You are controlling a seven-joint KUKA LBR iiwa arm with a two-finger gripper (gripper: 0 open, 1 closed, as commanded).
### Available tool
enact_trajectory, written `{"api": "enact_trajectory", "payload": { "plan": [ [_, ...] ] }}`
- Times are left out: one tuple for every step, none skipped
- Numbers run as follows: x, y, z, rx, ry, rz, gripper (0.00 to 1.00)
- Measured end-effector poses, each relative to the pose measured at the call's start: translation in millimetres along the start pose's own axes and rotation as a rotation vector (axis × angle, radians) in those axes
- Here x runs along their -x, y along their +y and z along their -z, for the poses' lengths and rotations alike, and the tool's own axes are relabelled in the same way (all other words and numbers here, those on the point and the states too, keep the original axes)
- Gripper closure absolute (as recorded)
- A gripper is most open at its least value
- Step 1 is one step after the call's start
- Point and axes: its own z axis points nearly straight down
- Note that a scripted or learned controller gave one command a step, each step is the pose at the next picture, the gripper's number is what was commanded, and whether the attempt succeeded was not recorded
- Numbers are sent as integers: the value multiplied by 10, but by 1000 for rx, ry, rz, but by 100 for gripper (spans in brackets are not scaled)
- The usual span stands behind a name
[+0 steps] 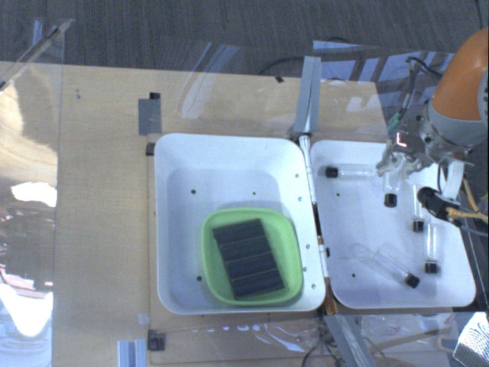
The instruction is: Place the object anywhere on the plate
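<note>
Dark ribbed block point(247, 258), rectangular and nearly black, lies flat on the green plate point(286, 239). Raised ridges run across the block's short side. It sits a little to the front of the plate's middle, turned slightly askew, and its whole outline stays inside the plate's rim.

The plate is a light green, rounded square with a shallow raised edge. It rests on the floor of the left white bin point(179, 205), in that bin's front right part, close to the wall shared with the neighbouring bin.

The right white bin point(458, 285) stands just beside the left one, their rims touching along the middle. Several clear plastic tubes with black caps lie scattered in it. One tube point(353, 172) lies crosswise near the back left. A second tube point(388, 264) lies slantwise near the front. A third tube point(432, 245) lies lengthwise by the right wall.

The gripper point(397, 163) hangs over the back of the right bin, just to the right of the back tube and well apart from the plate and the block. Whether it is open or closed cannot be told at this slant, and nothing can be seen held in it. Above it the arm's orange band point(462, 82) enters at the upper right.

Both bins rest on a pale wooden bench point(99, 228).
</note>
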Motion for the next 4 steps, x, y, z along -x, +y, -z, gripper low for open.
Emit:
{"api": "enact_trajectory", "payload": {
  "plan": [
    [-681, -779, -173, -5, 2, 131, 100],
    [-1426, -1336, -171, -6, 2, 61, 100],
    [-2116, -1765, -167, -6, 3, 192, 100],
    [-2113, -1763, -166, -5, 3, 191, 0]
  ]
}}
